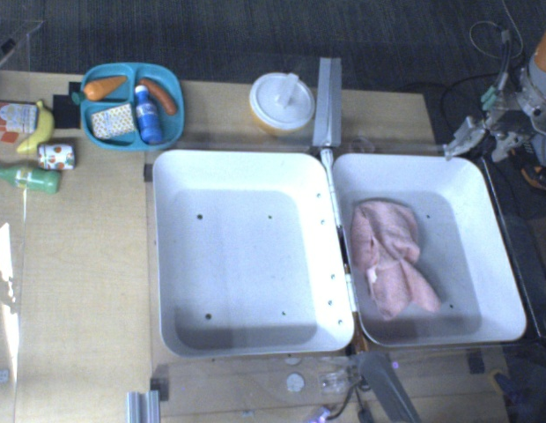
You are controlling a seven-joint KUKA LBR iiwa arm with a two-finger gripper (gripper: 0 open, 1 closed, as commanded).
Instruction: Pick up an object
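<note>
A crumpled pink cloth (392,258) lies in the right bin (484,324), slightly right of that bin's middle. My gripper (474,150) hangs over the far right corner of the right bin, well above and beyond the cloth. Its fingers are spread open with nothing between them. The left bin (242,254) shows only its bare white floor.
Behind the bins stands a white-lidded cup (282,102) beside a grey metal post (327,104). A blue divided tray (132,106) of toy food sits at the back left, with a banana (37,129), a small can (55,156) and a green bottle (26,178) nearby.
</note>
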